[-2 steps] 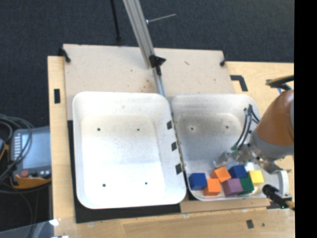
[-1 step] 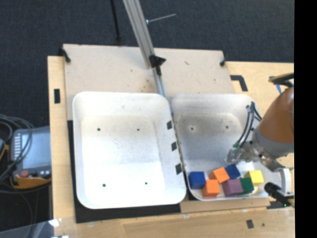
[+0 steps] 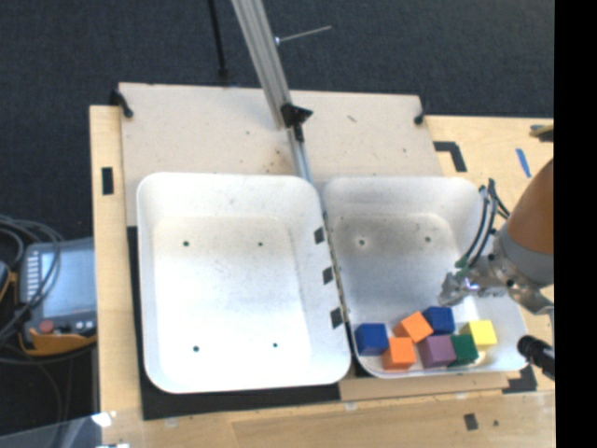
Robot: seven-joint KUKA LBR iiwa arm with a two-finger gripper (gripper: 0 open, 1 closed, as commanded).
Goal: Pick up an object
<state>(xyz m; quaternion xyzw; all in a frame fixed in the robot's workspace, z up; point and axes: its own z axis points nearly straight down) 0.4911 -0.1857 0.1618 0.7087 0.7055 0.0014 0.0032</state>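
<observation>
Robotics lab: bench [image 3: 270,133] with white bins [image 3: 233,278], aluminium strut [image 3: 261,45], loose cables [image 3: 19,241].

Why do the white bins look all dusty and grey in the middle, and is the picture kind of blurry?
In the camera view, the right bin has a dark grey smudge on its floor, more like scuffing or soft shadow than glare; the left bin looks paler with fine speckles. The whole camera view is soft, so the coloured blocks have fuzzy edges, and the gripper is a blurred shiny patch.

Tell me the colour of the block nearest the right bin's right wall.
Yellow. The block sits at the right end of the cluster in the right bin, clearest in the camera view.
</observation>
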